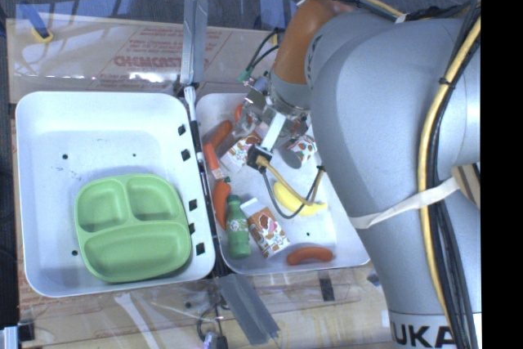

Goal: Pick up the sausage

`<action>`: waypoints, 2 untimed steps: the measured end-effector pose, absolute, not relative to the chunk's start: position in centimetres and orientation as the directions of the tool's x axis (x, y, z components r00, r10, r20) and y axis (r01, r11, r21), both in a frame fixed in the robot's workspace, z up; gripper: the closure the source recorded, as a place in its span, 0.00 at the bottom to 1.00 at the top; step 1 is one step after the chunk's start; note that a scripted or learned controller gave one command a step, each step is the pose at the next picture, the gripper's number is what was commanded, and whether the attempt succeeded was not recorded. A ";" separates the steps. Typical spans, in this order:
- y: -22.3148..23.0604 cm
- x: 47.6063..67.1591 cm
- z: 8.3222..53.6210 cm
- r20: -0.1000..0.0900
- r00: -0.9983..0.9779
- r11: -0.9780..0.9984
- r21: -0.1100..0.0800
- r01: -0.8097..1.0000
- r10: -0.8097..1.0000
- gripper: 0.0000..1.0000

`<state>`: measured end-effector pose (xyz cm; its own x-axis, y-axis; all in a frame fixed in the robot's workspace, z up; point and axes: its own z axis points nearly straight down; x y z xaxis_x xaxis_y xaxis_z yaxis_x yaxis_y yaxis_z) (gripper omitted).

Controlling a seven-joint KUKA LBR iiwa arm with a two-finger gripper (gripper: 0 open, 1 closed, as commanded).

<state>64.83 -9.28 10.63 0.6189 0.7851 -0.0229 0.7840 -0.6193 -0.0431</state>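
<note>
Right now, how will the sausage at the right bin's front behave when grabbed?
The sausage looks smooth and cylindrical, so it may roll or slip. Its glossy toy look suggests it is light and stiff. It lies beside the bin wall, which may stop rolling.

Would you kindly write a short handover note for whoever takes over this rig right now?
Pincer: low over the far part of the right bin, among the printed packets there; whether it is open or shut cannot be told.
Sausage: lying flat by the near wall of the right bin, beside a printed carton, well apart from the pincer. A banana lies between the two.
Done: nothing yet; the sausage is not lifted.
Left: bring the pincer to the near wall, probably passing over the banana, grip the sausage and lift it.
</note>
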 end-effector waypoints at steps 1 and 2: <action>-14.4 64.7 9.1 -0.003 0.490 -0.490 -0.033 0.871 0.872 1.00; -7.4 65.7 29.9 0.000 0.523 -0.523 -0.002 0.852 0.852 1.00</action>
